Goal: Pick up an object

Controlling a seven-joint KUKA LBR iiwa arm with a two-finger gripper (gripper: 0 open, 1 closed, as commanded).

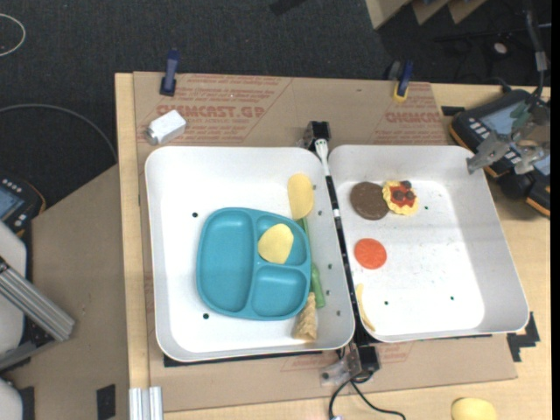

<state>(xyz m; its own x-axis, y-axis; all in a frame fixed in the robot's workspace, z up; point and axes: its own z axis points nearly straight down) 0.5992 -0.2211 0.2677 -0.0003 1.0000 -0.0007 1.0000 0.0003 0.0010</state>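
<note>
The pincer [506,150] sits at the right edge of the view, just beyond the far right corner of the right bin [472,234]; it is small and blurred there, so whether it is apart or together I cannot tell, and nothing is seen in it.

Nearest the camera, a pale yellow rounded thing [472,408] lies on the desk [262,112] in front of the right bin. In the left bin [171,234], a tan crumbly piece [306,322] lies at the near right corner, touching the teal divided plate [236,274]. A green stick [316,283] runs along the plate's right side. A yellow lemon-like piece [276,243] rests on the plate, in its far right compartment. Farther back, a pale yellow oblong [300,195] lies by the bin's right wall.

In the right bin, an orange disc [370,254] lies near the left wall. Beyond it sit a brown round cookie [368,200] and, touching it on the right, a small pizza-like piece [402,197].
</note>
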